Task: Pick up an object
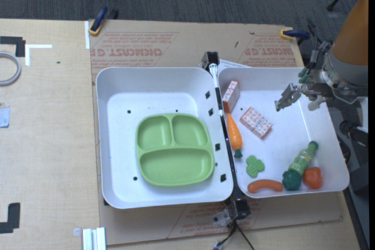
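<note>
The right bin holds several toy foods. A pink-and-white carton lies near its middle, and a small red-and-white box leans at its left wall. An orange carrot lies along that wall, with a green leafy piece below it. An orange sausage, a green bottle and a red tomato sit by the front edge. My gripper hovers over the bin's upper right part, open, with nothing between its fingers, to the right of the carton.
The left bin holds a green divided plate. Both bins rest on cardboard on the wooden bench. A black clip sits where the bins meet at the back, and cables lie at the front.
</note>
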`<state>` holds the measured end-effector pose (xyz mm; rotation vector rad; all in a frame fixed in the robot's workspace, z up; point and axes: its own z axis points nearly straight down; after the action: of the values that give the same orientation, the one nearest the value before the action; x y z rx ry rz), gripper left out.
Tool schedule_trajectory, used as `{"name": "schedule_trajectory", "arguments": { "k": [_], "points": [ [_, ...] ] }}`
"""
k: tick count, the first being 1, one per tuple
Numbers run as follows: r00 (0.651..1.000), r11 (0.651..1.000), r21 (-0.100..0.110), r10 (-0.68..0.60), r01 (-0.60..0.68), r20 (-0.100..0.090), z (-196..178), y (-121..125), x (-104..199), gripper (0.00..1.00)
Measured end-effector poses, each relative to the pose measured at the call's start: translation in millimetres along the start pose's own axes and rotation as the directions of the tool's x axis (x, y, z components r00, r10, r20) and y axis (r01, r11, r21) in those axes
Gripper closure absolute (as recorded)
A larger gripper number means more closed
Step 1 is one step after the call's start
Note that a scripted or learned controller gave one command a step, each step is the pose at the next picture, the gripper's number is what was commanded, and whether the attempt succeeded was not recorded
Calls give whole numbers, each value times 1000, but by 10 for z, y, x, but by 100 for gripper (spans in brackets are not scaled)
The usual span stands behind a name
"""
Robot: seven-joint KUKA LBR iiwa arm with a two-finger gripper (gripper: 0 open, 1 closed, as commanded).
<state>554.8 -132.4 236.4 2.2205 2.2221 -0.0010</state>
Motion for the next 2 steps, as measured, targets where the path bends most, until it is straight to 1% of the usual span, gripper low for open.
{"name": "schedule_trajectory", "arguments": {
  "k": [1, 2],
  "points": [
    [999, 999, 1, 41, -41, 0, 1443, 86, 356, 0],
    [999, 999, -1, 43, -43, 0, 1345, 91, 350, 100]
  ]
}}
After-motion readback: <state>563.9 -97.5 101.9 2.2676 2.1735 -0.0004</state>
